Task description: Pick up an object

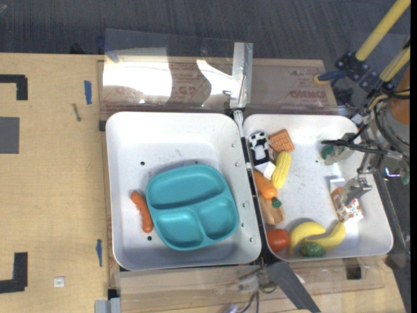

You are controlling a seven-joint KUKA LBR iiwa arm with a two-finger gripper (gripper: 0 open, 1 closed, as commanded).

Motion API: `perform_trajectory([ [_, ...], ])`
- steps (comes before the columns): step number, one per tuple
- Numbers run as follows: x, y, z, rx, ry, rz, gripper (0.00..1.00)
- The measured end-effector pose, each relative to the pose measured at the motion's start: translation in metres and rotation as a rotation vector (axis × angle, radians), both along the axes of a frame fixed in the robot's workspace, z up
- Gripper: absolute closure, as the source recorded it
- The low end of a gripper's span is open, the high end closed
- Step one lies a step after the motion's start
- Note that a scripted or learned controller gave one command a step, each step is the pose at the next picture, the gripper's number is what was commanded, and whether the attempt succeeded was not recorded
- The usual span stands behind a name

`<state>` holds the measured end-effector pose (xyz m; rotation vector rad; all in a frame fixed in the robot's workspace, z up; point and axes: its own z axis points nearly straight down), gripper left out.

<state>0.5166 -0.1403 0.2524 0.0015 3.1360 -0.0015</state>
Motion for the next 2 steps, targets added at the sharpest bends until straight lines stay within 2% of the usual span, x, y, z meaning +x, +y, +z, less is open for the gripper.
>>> perform_trajectory([
  [1,0.035,-0.063,-0.103,0.003,0.011,0.057,0.0],
  [2,0.033,-0.059,-0.163,-0.001,-0.005,-0.005,0.0],
])
